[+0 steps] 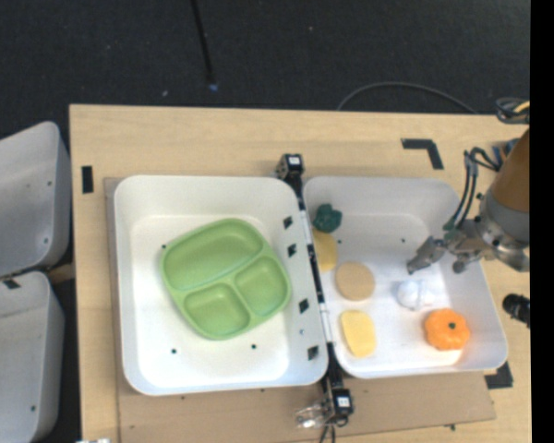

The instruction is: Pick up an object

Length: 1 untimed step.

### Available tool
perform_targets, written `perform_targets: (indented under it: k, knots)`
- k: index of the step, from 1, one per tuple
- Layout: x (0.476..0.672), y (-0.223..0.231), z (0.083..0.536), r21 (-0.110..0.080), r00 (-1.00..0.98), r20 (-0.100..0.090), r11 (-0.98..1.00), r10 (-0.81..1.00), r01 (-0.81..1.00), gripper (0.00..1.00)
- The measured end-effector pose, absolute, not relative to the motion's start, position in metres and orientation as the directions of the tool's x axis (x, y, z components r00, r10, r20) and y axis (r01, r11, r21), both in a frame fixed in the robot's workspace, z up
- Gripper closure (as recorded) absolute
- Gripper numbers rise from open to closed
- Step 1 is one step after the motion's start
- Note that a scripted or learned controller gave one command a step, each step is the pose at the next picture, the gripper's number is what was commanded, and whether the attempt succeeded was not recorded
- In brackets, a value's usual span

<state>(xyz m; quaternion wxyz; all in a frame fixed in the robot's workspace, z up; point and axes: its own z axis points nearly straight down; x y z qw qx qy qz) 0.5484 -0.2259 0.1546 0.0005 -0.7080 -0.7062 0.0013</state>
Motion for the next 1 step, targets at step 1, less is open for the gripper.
perform_targets:
  k: [1]
  knots:
    - [0.5478, -0.2267, 0.1018, -0.003, 0.005, 0.000, -0.005, 1.000, 1.000, 0.00]
